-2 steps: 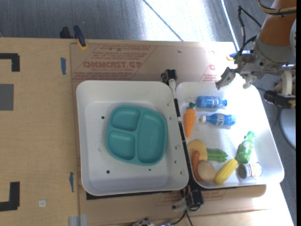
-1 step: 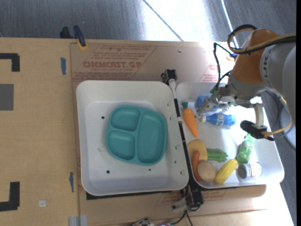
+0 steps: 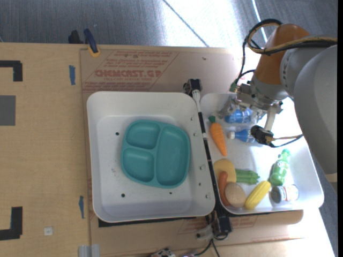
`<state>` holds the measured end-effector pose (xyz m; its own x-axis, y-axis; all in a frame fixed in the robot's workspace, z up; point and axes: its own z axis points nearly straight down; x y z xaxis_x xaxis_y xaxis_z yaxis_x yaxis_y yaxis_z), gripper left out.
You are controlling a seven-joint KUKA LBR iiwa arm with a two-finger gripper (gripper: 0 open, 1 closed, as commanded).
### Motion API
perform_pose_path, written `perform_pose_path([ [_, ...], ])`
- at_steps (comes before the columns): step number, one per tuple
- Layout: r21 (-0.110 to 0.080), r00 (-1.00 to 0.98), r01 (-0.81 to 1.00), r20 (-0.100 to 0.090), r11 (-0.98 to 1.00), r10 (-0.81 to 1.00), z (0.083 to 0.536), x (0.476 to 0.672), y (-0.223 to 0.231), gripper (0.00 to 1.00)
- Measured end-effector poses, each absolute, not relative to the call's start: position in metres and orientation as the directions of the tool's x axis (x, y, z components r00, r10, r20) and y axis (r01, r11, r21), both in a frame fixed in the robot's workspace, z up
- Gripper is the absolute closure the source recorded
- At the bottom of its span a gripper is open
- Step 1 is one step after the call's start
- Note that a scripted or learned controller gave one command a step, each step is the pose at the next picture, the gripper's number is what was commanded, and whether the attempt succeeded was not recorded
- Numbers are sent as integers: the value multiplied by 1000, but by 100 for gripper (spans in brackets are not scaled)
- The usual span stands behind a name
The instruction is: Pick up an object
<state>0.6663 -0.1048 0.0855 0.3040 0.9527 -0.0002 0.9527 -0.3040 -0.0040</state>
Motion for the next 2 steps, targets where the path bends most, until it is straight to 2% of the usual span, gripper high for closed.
perform_pose_path([
  [1,-6,304,953,-2,-304,953,96,666,-105,100],
  [2,-2,366,930,2,-366,930,185,544,-28,100],
])
